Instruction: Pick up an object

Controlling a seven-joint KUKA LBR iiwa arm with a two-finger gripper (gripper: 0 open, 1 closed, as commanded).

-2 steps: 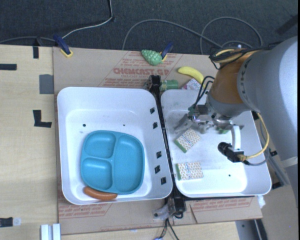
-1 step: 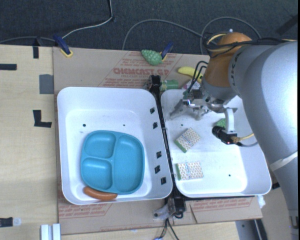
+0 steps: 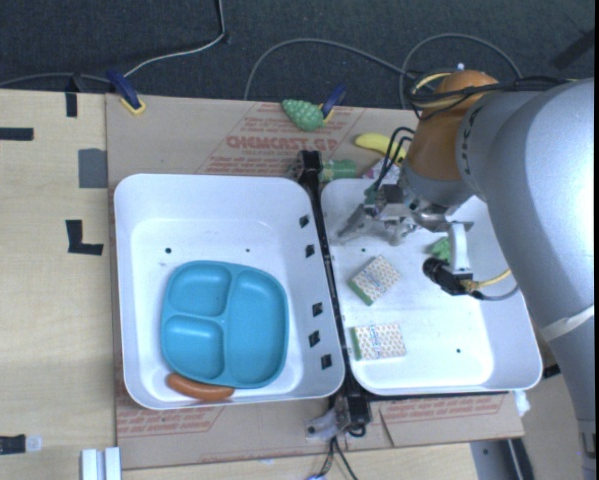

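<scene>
The grey arm [image 3: 544, 198], with its orange band [image 3: 441, 140] above the wrist, comes in from the right and covers the far right corner of the scene. Under everything lies the pale wooden tabletop [image 3: 29, 308], marked with bits of black tape [image 3: 79, 238], and on it a sheet of printed cardboard [image 3: 229, 140] carries both bins. The left bin [image 3: 204, 213] holds a blue divided plate [image 3: 224, 323], which sits toward its near side. The right bin [image 3: 464, 333] touches the left one along a shared middle edge. The hand [image 3: 371, 236] is low over the far part of the right bin, near that middle edge. Its two fingers stand spread apart with bare white bin floor between them, and it grips nothing. An orange sausage [image 3: 199, 388] lies in the left bin's near left corner, against the near rim of the plate. A speckled sponge [image 3: 375, 279] with a green edge lies tilted on the right bin's floor, just on the near side of the hand and apart from it. A second speckled sponge [image 3: 380, 341] lies nearer still, by the middle edge. Beyond the bins, on the cardboard, are a yellow banana [image 3: 377, 143] and a knobbly green object [image 3: 301, 114]. A blue clamp [image 3: 127, 92] grips the cardboard's far left corner.
</scene>
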